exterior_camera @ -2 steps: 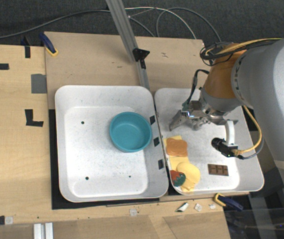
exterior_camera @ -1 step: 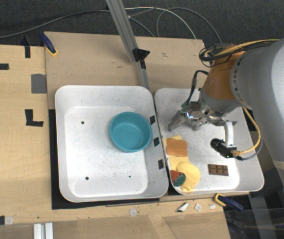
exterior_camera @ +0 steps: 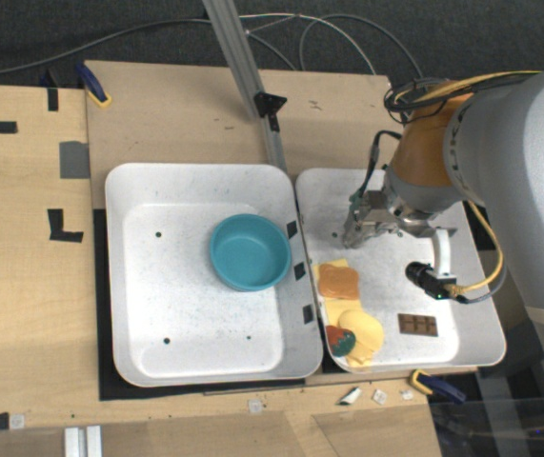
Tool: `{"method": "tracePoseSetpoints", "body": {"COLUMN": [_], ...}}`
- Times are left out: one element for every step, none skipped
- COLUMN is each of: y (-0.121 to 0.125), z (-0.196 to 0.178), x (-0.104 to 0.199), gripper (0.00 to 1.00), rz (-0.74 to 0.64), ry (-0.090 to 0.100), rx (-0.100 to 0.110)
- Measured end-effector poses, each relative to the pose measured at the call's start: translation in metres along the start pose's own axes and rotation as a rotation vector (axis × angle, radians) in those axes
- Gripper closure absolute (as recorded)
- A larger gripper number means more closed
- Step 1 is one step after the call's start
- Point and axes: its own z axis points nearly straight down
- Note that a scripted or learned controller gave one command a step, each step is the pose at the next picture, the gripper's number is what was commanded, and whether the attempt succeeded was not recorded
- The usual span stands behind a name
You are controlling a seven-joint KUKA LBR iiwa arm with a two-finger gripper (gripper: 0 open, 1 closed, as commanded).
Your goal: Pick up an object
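Note:
A blue bowl [exterior_camera: 249,251] sits in the middle of the left bin [exterior_camera: 138,208]. In the right bin [exterior_camera: 472,346] lie an orange-yellow block [exterior_camera: 339,282], a yellow piece with a red and green item [exterior_camera: 355,334] near the front left, and a small brown chocolate-like bar [exterior_camera: 417,325] at the front. My gripper [exterior_camera: 352,237] hangs over the right bin's left half, just behind the orange-yellow block, pointing down. Nothing shows held in it.
A slanted grey metal pole [exterior_camera: 243,65] crosses behind the left bin. Cables [exterior_camera: 329,27] run across the back of the bench. The grey arm with its orange band [exterior_camera: 429,150] covers the right bin's back right. A blue clamp [exterior_camera: 435,385] sits at the front edge.

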Motion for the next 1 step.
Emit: {"method": "tracePoseSetpoints", "body": {"y": [-0.0038], "z": [-0.043], "x": [-0.0002], "gripper": [1.0], "rz": [0.002], "ry": [0.0], "rx": [-0.005]}}
